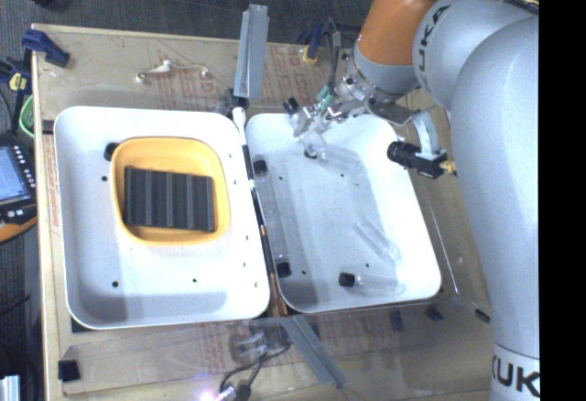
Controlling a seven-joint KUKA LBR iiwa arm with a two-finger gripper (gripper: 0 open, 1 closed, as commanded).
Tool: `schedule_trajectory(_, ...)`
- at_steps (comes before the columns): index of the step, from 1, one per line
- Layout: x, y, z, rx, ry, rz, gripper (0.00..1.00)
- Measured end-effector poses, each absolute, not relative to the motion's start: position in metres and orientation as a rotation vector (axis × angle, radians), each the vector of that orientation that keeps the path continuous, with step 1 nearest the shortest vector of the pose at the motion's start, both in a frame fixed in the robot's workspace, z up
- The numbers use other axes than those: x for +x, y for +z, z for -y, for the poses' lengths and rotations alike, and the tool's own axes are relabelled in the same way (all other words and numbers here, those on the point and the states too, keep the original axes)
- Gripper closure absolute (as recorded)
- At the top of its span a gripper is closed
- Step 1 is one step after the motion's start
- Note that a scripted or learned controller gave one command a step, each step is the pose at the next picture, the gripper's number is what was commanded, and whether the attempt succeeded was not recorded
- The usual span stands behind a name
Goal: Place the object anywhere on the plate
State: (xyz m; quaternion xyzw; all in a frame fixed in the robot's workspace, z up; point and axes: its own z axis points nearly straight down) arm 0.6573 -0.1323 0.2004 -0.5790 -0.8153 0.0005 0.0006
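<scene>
A yellow plate (167, 151) with rounded corners lies in the left bin (92, 271). A dark grey ridged block (171, 199) rests flat on the plate and covers most of its middle. My gripper (316, 148) hangs over the far left corner of the right bin (316, 234), well to the right of the plate and apart from the block. Nothing shows in its grasp. The arm's orange band (403, 10) and grey body rise to the right of it.
Clear, glassy pieces lie in the right bin, one near its middle right (375, 243) and one with a black cap at the front (362, 280). A metal rail (249, 47) stands behind the bins. Cables and a handheld screen (14, 179) sit at the far left.
</scene>
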Motion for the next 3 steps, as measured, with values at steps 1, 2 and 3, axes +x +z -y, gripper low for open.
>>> schedule_trajectory(1,0.656,0.191,0.076,-1.441,0.003,2.787,1.0)
schedule_trajectory(2,0.637,0.195,0.035,-1.228,0.003,2.888,1.0)
schedule_trajectory(3,0.637,0.196,0.036,-1.229,0.003,2.888,0.0)
